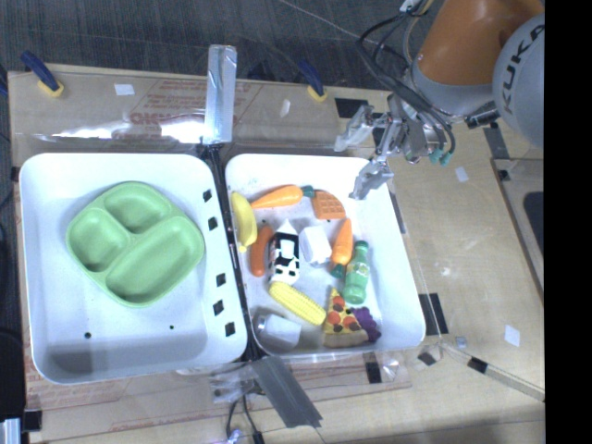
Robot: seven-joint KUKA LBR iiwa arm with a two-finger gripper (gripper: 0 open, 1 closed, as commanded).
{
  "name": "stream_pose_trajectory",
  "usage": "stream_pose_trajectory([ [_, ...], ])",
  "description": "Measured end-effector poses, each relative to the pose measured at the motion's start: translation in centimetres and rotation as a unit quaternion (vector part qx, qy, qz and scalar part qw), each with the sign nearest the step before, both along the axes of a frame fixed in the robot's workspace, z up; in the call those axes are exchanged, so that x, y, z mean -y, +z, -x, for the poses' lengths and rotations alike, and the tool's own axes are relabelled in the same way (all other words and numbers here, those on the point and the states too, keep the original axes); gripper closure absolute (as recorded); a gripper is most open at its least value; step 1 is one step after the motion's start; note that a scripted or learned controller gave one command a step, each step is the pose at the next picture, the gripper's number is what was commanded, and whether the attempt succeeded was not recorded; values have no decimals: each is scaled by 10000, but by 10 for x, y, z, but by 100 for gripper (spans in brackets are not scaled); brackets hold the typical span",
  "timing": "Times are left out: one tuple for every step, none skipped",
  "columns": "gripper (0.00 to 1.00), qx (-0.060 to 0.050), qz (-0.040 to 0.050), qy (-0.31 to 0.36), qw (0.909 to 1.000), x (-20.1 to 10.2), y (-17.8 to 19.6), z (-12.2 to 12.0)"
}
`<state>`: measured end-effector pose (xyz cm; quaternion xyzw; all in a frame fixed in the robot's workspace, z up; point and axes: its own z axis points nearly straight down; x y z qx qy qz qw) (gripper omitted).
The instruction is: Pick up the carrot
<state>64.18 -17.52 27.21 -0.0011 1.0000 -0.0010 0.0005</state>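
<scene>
Nearest you in the right bin [405, 276]: pizza slice [342, 324], grapes [368, 320], corn [296, 303] and a grey cup [277, 330]. Mid-bin, a green bottle [357, 271] lies just beside the carrot [343, 239], which sits tilted by the right wall, next to a white block [314, 243]. Farther back you get a banana [242, 218], a waffle [327, 204] and a second carrot-like orange piece [277, 196]. The left bin [37, 248] holds a green divided plate [136, 240]. The gripper [374, 163] hangs over the right bin's far right corner, apart from the carrot. You can't tell if it's open or closed.
</scene>
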Motion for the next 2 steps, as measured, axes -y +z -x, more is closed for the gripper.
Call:
stream_pose_trajectory([
  [0, 65, 14, 578, 9983, 12, -157, 10],
  [0, 129, 17, 667, 9977, 33, -165, 44],
])
